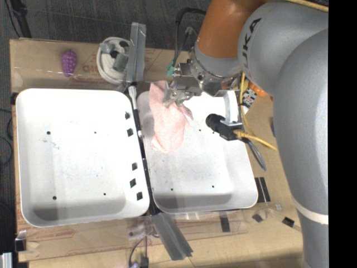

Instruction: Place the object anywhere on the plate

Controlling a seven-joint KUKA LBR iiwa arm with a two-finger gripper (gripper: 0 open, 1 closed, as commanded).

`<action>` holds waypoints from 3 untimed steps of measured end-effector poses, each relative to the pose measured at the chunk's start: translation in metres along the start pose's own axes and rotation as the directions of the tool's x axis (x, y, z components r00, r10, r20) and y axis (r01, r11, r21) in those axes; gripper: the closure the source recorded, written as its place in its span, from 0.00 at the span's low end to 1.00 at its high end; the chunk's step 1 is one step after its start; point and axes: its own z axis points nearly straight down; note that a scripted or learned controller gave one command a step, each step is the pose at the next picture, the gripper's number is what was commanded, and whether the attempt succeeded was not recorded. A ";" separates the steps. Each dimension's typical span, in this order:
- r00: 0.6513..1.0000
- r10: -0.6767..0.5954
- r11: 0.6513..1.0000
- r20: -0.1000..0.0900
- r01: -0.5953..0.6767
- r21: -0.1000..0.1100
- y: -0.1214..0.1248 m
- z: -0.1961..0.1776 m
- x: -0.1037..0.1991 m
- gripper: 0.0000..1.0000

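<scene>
Pink crumpled cloth [167, 121] hangs from the two-finger metal gripper [177, 95], its upper edge pinched between the fingers, its bulk drooping below and left of them. Grey arm [279, 49] with orange band looms right of the gripper. Right shallow white bin [223, 172] lies under the gripper; left white bin [72, 149] sits well left. Small purple bumpy object [68, 62] rests far left, on the bench.

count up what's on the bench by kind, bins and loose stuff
white bins: 2, left bin, right bin
pink cloth: 1, hanging below the gripper over the right bin
purple grape-like bunch: 1
white cable coil: 1
total: 5
</scene>
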 end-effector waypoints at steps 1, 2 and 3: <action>1.000 -0.009 1.000 0.001 0.009 -0.002 0.000 0.052 0.003 1.00; 0.915 -0.402 0.915 0.004 0.402 -0.004 0.012 0.046 0.058 1.00; 0.684 -0.730 0.683 0.008 0.730 -0.005 0.019 0.044 0.112 1.00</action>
